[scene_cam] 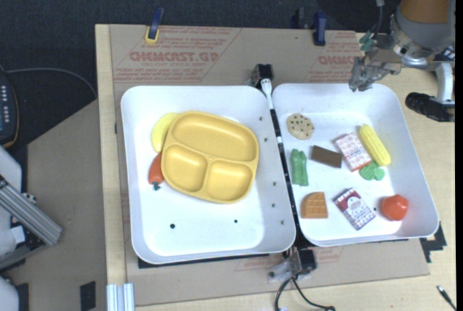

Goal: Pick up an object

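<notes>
Nearest the lower frame edge, the right bin [416, 158] holds nine small things: one tomato [395, 207] at its lower right corner, two red-and-white packets [355, 207] and [352, 152], one waffle [314, 205], one green pod [298, 166], one brown bar [325, 155], one cookie [299, 126], one corn cob [375, 144] and one green leaf piece [373, 173]. The tomato and the corn lie close to the right wall; the cookie and pod sit near the left wall; the bin's upper part, above the cookie, is bare white floor. The left bin [137, 158] holds one yellow divided plate [210, 156], tilted, with one banana [162, 130] and one red pepper [155, 171] tucked against its left side; open floor remains below the plate. Both bins touch along the centre seam on the table [217, 56]. The gripper [364, 78] hangs at the upper edge of the right bin, well apart from every item, and whether its jaws are wide or narrow cannot be told.
</notes>
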Motion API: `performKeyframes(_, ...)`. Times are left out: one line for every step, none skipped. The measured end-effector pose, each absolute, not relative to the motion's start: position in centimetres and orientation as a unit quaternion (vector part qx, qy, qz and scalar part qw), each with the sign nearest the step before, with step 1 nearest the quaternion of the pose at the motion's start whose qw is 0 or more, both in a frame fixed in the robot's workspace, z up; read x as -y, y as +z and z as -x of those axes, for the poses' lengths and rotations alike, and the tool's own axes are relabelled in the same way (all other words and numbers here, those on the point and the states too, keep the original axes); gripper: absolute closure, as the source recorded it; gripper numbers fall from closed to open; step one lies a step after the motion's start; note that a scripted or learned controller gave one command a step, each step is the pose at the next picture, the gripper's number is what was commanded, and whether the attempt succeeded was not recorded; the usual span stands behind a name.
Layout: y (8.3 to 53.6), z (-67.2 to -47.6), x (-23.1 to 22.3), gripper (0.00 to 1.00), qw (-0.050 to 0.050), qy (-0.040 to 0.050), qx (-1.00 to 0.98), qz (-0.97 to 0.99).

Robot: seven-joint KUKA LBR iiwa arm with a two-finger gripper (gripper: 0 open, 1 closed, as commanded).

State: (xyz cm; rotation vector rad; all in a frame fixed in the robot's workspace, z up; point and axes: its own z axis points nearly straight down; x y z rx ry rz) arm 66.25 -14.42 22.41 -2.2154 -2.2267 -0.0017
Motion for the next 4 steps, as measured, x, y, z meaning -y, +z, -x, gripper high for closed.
performKeyframes(21.5, -65.5, 9.3, 1.00, 0.002, 0.0002, 0.709, 0.705)
performKeyframes(23.0, -65.8, 4.5, 1.00, -0.001, -0.0012, 0.709, 0.706)
performKeyframes(23.5, -65.4, -0.4, 1.00, 0.000, -0.0009, 0.709, 0.705)
performKeyframes(21.6, -64.4, 0.5, 1.00, 0.001, 0.0014, 0.707, 0.707)
